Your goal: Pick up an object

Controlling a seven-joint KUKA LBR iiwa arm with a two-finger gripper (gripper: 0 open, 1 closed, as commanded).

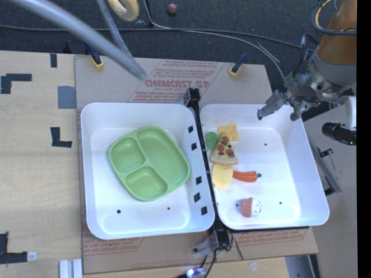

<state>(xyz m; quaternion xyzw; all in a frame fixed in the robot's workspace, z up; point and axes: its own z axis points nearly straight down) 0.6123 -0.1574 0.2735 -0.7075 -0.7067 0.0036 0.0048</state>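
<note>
Gripper hangs over the far right rim of the right bin, fingers spread with nothing between them. The toy food sits well apart from it along the bin's left side: pizza slice, yellow piece, carrot, and a small cupcake nearer the front. The carrot or cupcake looks the better target, each lying clear of neighbours; come down straight, straddling the narrow width, and avoid the crowded cluster by the divider.

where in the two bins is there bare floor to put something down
Right bin: bare floor right of the toy carrot, up to the far corner below the gripper. Crowded along the divider: pizza slice and other toy food. Left bin: thin strips around the green divided plate.
</note>
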